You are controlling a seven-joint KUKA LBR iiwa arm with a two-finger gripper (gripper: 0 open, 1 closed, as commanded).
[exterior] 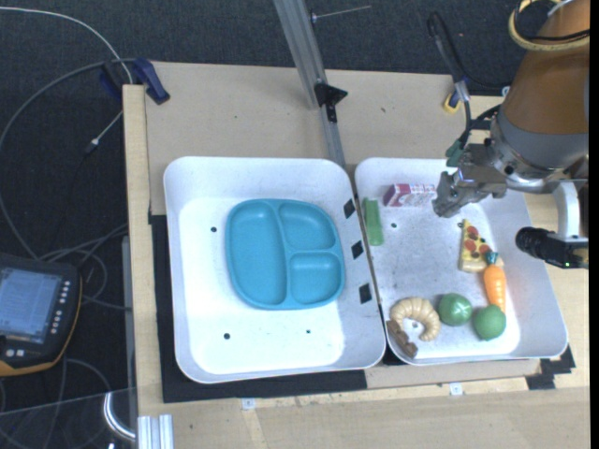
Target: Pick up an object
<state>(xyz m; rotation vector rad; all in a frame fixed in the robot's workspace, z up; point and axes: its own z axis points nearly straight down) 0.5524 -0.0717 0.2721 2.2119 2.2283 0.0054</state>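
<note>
While over right bin point(538, 260) — jaws point(447, 204), pink box point(410, 194)

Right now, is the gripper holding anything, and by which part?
Nothing shows between the fingers. The gripper hangs over the right bin, beside the pink-and-white box; open or shut cannot be told.

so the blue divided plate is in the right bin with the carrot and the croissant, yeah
Not quite. The blue divided plastic plate lies in the left white bin, alone. The orange toy carrot and the tan toy croissant are in the right white bin, as the camera view shows.
</note>
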